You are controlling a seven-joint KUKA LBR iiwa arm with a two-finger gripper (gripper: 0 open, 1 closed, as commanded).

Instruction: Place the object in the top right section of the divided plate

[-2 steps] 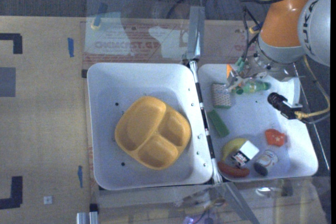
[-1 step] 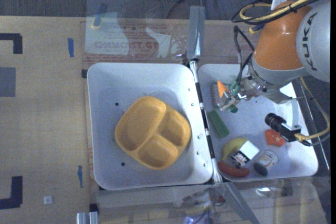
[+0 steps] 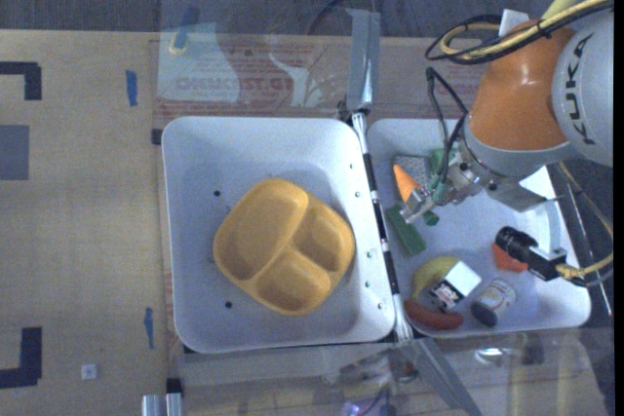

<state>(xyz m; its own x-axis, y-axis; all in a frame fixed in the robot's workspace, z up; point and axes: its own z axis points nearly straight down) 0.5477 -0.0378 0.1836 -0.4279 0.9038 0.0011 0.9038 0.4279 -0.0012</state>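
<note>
Yellow divided plate waits in left bin; claw low in right bin over green piece, orange wedge beside, likely mid-pick. Finger spread impossible to tell; nothing visibly held.

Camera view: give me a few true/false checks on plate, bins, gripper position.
1. The yellow divided plate lies in the left bin. True.
2. The plate holds a carrot-like orange piece. False: the orange piece lies in the right bin.
3. The gripper is over the right bin. True.
4. The gripper is above the plate. False: it is across the divider, near a green block.
5. The red item lies by the right bin's near edge. True.
</note>
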